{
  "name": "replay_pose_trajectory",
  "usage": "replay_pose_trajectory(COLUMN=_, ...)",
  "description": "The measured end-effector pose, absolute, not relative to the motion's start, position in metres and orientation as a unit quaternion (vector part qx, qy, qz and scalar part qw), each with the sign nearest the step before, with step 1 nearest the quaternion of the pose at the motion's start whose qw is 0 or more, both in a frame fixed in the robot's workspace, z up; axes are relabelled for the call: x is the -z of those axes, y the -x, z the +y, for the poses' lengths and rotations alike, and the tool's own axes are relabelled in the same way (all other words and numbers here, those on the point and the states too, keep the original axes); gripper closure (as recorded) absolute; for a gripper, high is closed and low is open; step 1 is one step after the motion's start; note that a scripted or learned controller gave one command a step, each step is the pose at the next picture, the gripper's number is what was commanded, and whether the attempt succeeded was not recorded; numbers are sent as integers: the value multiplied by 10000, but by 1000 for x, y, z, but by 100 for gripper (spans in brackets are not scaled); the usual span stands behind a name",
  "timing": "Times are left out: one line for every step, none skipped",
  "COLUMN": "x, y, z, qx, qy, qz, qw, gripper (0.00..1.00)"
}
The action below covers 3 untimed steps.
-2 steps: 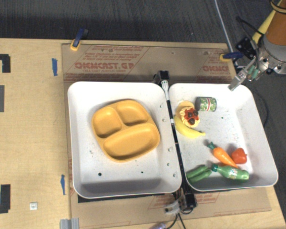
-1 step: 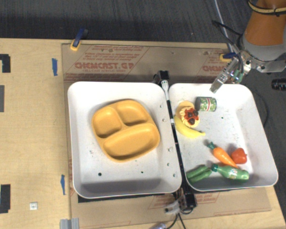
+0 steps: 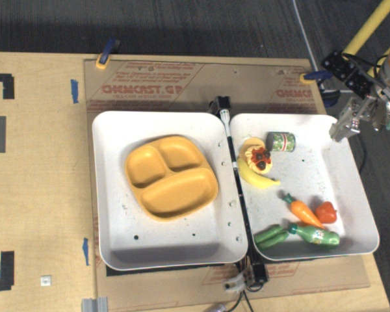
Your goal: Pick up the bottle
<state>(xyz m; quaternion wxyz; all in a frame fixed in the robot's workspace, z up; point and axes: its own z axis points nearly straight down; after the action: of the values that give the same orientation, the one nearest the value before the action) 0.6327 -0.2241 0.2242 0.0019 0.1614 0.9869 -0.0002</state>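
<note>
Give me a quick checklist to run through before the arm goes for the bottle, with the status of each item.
1. Bottle located, lying flat in the right bin's near corner: ok.
2. Space around bottle: not ok, carrot and green pepper crowd it.
3. Gripper over bottle: not ok, it sits at the bin's far right rim.
4. Finger opening: cannot tell.
5. Path along the bin's right side: ok.

Plate point(image 3: 172, 176) in left bin point(image 3: 110, 174), bottle point(image 3: 317, 236) at right bin's point(image 3: 351, 174) front, can point(image 3: 281, 142) behind
</note>
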Motion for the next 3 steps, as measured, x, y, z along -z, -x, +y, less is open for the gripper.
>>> replay_pose_trajectory(x=-236, y=-634, z=-224, qx=-3, qy=-1620, qz=9868, qw=54, gripper=100)
replay_pose_trajectory(x=-247, y=-636, z=-223, qx=-5, qy=-1627, qz=9866, qw=92, gripper=100)
replay_pose_trajectory(x=-344, y=-657, z=-223, qx=6, qy=-412, qz=9991, qw=47, gripper=100)
